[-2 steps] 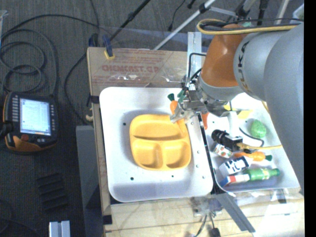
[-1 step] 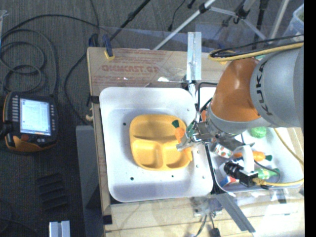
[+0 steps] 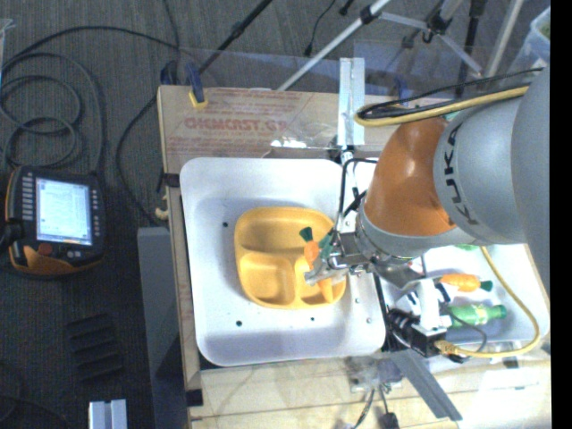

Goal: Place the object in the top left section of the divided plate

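down at the near edge of the bench, a grey metal bracket [image 3: 420, 378] juts out below the bins among loose cables, and a yellow cable [image 3: 527, 315] loops round the right bin. just above that, the right bin [image 3: 527, 266] holds a small toy carrot [image 3: 460, 282] with a green tip, and beside it a green bottle-like toy [image 3: 474, 314], both partly behind black fittings on the arm. the left bin [image 3: 201, 239] bears the yellow divided plate [image 3: 268, 257], which sits a little right of the bin's middle. the gripper [image 3: 323, 262] hangs over the plate's right rim, and a small orange carrot [image 3: 310, 247] with a green top is seen right at its fingers, over the plate's right side near the wall between sections; the carrot looks to be pinched between the fingers, though the metal parts crowd it and the contact is hard to make out. the arm [image 3: 483, 177] itself, its orange band [image 3: 407, 181] broad and close to the camera, covers the gap between the two bins and much of the right bin, so what lies under it is hidden. farther back, a brown board [image 3: 241, 123] with faded red lettering lies behind the left bin, with a blue and yellow clamp [image 3: 194, 88] at its corner. well off to the left on the dark floor sits a control pendant [image 3: 54, 217] with a lit screen, its black cables curling round it, and tripod legs [image 3: 420, 7] cross the far top.
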